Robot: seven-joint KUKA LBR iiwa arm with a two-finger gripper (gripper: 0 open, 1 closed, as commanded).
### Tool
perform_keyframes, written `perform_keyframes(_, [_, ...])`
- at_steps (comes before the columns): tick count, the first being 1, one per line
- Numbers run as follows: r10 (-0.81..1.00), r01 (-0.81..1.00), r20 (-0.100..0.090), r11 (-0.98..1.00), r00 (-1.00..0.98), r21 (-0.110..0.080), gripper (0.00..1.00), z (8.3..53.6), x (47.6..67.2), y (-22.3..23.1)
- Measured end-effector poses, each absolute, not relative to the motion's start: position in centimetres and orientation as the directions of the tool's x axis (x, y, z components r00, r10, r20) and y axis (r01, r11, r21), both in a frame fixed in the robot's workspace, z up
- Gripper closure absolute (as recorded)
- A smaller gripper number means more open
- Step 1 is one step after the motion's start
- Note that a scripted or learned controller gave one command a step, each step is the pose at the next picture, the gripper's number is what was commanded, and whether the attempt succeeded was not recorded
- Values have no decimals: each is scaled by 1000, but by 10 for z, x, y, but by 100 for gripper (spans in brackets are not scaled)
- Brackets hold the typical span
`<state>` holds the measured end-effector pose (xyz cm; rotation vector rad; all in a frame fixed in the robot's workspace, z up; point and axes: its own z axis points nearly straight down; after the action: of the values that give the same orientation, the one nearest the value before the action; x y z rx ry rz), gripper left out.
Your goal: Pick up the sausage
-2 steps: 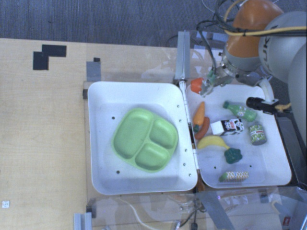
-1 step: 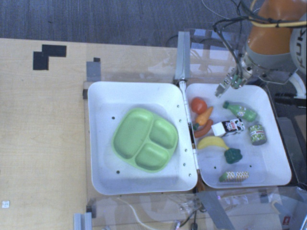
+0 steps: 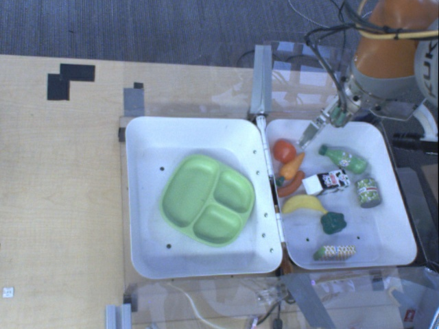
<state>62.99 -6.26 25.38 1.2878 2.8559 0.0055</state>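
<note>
Two bins, nine things in them

Left bin (image 3: 137,184): one green divided plate (image 3: 208,199). Right bin (image 3: 398,238), clockwise from twelve o'clock: one bottle (image 3: 344,159), can (image 3: 368,192), broccoli (image 3: 333,222), corn cob (image 3: 335,253), banana (image 3: 305,205), sausage (image 3: 291,184), carrot (image 3: 293,165), tomato (image 3: 284,150); one milk carton (image 3: 326,182) mid-bin.

A single fixed camera looks down on the surface (image 3: 62,197) from above at a slant, set far enough back to take in both white bins whole, the left bin (image 3: 140,252) near the middle of the frame and the right bin (image 3: 401,238) toward the right side. The far edge of the surface and a strip of dark floor (image 3: 137,12) lie along the top, and the arm (image 3: 398,40) comes in at the upper right corner.
</note>
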Motion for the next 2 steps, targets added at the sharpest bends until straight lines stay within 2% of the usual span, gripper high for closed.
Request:
perform_keyframes(1, [726, 726, -9, 688, -688, 8, 0, 113, 607, -94])
perform_keyframes(2, [691, 691, -11, 723, -722, 9, 0, 89, 631, -106])
